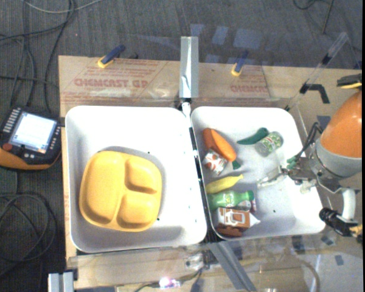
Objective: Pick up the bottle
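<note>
A green bottle [232,198] lies on its side in the right bin [292,215], near that bin's front left, between a yellow banana [223,183] and a brown carton [235,218]. My gripper [278,174] hangs over the bin's right half, to the right of the bottle and a little farther back, apart from it. Nothing shows between its fingertips. The grey wrist and orange band [345,129] reach in from the right edge.
The right bin also holds an orange carrot [219,143], a green pepper [253,137], a small clear jar [271,142] and a red-and-white carton [214,162]. A yellow divided tray [121,188] lies in the left bin [97,123]. A teach pendant [27,139] rests at far left.
</note>
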